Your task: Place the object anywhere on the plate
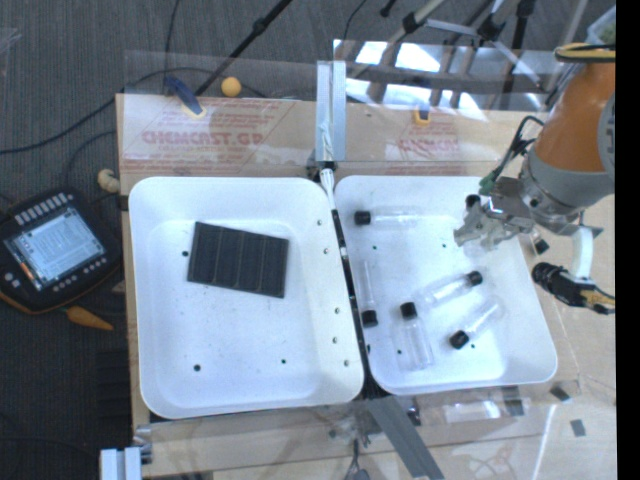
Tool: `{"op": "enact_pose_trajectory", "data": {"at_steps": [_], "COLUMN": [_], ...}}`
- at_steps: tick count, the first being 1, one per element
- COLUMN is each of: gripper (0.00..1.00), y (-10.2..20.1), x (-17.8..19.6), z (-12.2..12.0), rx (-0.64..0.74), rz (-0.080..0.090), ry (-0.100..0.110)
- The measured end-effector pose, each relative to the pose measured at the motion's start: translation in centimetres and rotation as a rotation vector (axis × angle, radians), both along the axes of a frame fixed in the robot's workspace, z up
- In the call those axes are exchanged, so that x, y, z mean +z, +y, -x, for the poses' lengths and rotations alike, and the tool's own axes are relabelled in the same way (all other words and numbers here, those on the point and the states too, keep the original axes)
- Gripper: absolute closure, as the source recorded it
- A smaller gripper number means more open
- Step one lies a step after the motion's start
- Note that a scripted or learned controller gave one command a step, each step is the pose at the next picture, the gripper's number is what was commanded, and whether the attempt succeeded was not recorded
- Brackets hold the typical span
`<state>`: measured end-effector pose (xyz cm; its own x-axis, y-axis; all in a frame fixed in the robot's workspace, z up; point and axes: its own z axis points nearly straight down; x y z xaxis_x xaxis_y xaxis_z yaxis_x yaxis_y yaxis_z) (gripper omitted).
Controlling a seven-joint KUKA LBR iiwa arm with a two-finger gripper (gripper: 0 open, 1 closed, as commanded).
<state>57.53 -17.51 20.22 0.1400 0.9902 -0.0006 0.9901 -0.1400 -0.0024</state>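
Note:
A dark ribbed rectangular plate point(238, 259) lies flat in the left bin point(160, 368), toward its upper middle. Several clear tubes with black caps lie in the right bin point(520, 368): one near the top left point(390, 214), one along the left wall point(367, 286), and three in the lower middle point(446, 287), point(414, 338), point(476, 324). My gripper point(482, 230) hangs over the upper right part of the right bin, just above and to the right of the tube at the centre. I see nothing held in it.
A metal divider post point(330, 118) stands behind the seam between the bins. A teach pendant point(52, 251) lies on the floor to the left. Cables and tripod legs cross the background above the bench.

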Motion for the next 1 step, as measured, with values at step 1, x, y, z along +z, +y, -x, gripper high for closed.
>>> {"op": "enact_pose_trajectory", "data": {"at_steps": [1], "gripper": [1.0], "y": [7.66], "x": [-5.35], "z": [-2.41], "rx": [-0.155], "rz": [0.0], "ry": [0.002]}}
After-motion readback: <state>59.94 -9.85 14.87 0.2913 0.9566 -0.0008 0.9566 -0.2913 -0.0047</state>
